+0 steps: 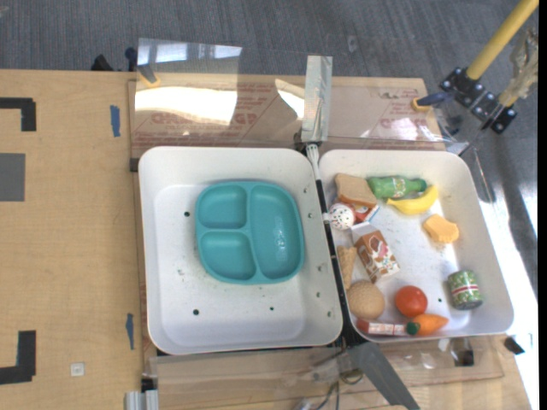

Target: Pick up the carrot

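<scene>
Two white bins sit side by side on the bench. The left bin (158, 254) holds a teal divided plate (250, 231) lying flat at its middle. The right bin (489, 239) holds the toy food. The carrot (430, 322) lies on its side against the near wall, towards the near right corner, with its green top pointing left. A red tomato (411, 301) sits just beyond the carrot, on its far left side, and a green can (464, 289) lies to the right of the tomato. A round tan biscuit (366, 299) rests left of the tomato, with a small carton (376, 255) beyond it. A banana (413, 202) and a green packet (396, 184) lie at the far side. How the gripper stands cannot be told.
</scene>
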You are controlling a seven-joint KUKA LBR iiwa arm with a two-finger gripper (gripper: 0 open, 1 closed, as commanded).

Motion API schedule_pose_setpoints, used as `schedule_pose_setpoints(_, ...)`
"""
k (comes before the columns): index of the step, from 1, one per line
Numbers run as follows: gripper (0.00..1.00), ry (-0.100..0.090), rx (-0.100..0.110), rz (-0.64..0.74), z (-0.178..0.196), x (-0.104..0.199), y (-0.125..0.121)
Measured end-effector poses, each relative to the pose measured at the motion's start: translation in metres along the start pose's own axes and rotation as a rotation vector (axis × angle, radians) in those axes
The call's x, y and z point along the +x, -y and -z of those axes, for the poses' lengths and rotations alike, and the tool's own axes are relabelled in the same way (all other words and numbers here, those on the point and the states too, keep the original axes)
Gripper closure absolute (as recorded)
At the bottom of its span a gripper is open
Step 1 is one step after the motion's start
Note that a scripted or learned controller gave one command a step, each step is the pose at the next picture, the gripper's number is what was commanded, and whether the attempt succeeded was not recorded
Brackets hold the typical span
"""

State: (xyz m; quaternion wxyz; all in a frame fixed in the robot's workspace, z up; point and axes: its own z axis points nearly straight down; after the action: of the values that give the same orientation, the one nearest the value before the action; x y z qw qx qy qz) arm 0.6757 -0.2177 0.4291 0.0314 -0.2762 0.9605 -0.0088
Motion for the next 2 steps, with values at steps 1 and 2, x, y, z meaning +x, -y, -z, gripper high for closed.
schedule_pose_setpoints(1,1.00,0.012,0.007,-0.001,0.013,-0.003,0.000)
schedule_pose_setpoints(2,1.00,0.023,0.013,-0.002,0.026,-0.006,0.000)
